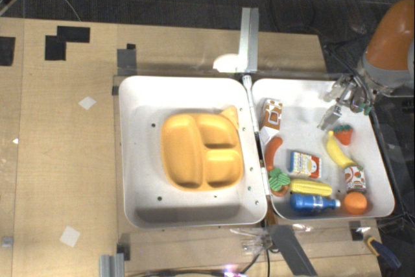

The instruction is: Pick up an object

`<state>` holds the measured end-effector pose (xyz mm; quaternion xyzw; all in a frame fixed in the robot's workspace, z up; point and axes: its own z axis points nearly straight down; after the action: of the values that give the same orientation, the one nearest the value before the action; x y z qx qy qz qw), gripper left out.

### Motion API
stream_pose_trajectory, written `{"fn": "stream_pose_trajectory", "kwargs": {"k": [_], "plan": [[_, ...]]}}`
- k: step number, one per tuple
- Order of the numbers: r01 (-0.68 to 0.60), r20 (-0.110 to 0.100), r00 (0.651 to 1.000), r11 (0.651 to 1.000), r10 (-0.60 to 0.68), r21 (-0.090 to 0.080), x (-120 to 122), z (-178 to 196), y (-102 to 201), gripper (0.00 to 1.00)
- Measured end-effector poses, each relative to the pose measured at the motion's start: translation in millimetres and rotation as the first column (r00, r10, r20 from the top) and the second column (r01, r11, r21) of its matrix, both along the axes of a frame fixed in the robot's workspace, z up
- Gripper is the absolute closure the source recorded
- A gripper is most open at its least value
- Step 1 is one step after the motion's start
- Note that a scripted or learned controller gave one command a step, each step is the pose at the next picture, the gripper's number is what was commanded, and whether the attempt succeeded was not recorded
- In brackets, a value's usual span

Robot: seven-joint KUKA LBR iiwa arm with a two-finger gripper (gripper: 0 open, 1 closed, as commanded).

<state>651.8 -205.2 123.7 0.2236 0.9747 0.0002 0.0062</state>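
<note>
Right now the gripper (334, 115) hangs over the back part of the right bin (295, 95), hard against the arm's (391, 47) side, with nothing visible between its fingers; how wide they are spread can't be read from this slant, so cannot tell. No object is picked yet, so the task looks to be at the approach stage. Taking the gripper as the landmark: the nearest thing is the banana (337, 150), just in front of it toward the near rim, long axis running diagonally from near the gripper down toward the arm's side. A strawberry (343, 133) sits touching or almost touching the banana's upper end, just beside the gripper's tip. Farther off toward the bin's front lie a small carton (304, 164), a corn cob (311, 188), a blue bottle (312, 204) and an orange (355, 202). Away toward the divider are a snack box (272, 113) and a sausage (273, 152). The left bin (136, 139) holds a yellow tray (200, 150), well apart. Judgement: a short drop forward reaches the banana, fingers best set across its diagonal axis; the strawberry crowding it could get bumped.
</note>
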Motion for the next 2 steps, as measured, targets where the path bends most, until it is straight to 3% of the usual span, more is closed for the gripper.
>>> {"fn": "stream_pose_trajectory", "kwargs": {"k": [1, 2], "plan": [[0.321, -0.002, 0.947, 0.947, -0.321, 0.003, -23.2, 27.0, 1.8, 0.00], [0.384, 0.001, 0.924, 0.924, -0.384, 0.004, -36.9, -34.7, -0.1, 0.00]]}}
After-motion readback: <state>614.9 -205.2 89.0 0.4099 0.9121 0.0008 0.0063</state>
